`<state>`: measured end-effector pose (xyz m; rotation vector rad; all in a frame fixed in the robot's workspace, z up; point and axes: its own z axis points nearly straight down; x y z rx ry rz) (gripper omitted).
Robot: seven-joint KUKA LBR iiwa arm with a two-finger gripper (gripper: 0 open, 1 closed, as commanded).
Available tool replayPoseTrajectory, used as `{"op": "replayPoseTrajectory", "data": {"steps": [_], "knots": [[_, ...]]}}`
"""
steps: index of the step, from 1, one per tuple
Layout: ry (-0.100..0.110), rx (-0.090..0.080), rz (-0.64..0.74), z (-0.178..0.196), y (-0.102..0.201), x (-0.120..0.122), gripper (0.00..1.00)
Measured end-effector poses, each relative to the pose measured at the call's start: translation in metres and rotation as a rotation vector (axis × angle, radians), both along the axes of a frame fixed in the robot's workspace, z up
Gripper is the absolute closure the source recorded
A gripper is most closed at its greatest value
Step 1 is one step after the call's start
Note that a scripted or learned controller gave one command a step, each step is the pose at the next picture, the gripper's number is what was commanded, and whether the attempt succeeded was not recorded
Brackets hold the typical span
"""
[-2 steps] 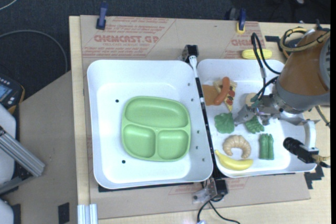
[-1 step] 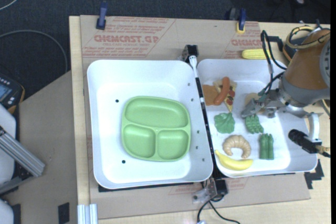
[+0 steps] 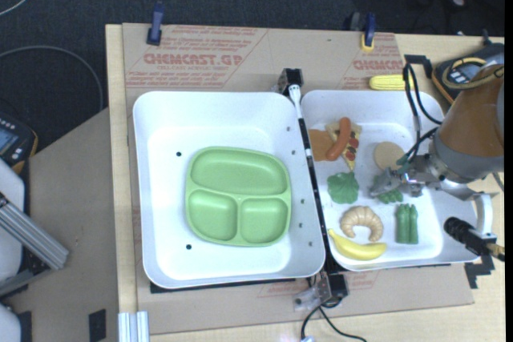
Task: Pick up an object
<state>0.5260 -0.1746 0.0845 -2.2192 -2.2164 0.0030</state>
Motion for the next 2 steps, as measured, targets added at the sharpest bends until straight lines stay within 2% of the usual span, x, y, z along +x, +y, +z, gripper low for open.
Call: {"op": "replayPoseTrajectory", "data": {"steps": [1,2], "knots": [[-0.007,-0.003,0.0,0.011,-0.001,0.003,1.0],[-0.003,0.001,0.005,0.0,0.08,-0.048,1.0]]}}
